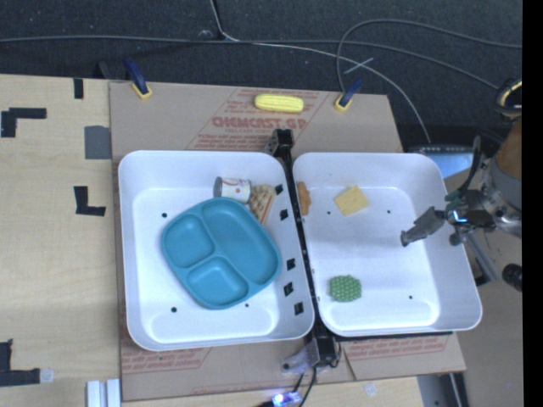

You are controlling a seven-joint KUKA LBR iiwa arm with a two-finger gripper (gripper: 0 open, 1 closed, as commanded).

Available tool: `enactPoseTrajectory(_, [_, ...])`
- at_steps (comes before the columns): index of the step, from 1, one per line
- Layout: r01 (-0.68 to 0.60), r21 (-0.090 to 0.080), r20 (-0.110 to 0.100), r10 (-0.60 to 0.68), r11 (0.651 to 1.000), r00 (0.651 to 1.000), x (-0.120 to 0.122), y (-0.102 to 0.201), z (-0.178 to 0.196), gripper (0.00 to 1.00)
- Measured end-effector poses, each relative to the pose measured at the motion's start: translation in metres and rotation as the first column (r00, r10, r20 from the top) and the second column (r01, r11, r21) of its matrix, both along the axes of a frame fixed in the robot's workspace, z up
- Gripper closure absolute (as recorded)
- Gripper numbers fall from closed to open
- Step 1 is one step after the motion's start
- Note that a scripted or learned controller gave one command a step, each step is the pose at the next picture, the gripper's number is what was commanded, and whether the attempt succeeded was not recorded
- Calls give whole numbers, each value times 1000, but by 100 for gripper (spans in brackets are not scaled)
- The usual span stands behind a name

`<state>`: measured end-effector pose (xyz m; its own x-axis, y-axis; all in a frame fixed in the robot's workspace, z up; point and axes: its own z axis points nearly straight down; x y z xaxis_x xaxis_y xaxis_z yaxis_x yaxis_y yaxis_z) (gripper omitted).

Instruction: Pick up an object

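Bins sit side by side on the cardboard sheet, and from where I stand the left bin [136,227] is crowded: a blue divided tray [221,253] lies slantwise across its floor, with a small tipped cup [232,188] and a tan, striped item [263,200] tucked against its upper edge near the divider. Beyond the bins a yellow corn-like toy [278,103] rests on the cardboard. The right bin [424,312] holds less: a small orange-brown piece [303,198] hard against the divider, a yellow block [350,200] near the far wall, and a green knobbly disc [344,288] near the front. The gripper [418,230] hangs over that bin's right side, nothing between its fingers; whether they are spread or closed I cannot tell. The yellow block lies up and to the left of it, the green disc down and to the left, both apart from it. Either seems the likeliest pick, needing a leftward reach.
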<state>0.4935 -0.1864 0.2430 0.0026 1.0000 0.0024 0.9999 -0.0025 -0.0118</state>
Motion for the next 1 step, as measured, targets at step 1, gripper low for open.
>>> enactPoseTrajectory(1, [-3, -3, 10, 3, 1000, 1000, 2, 0, 5, 0])
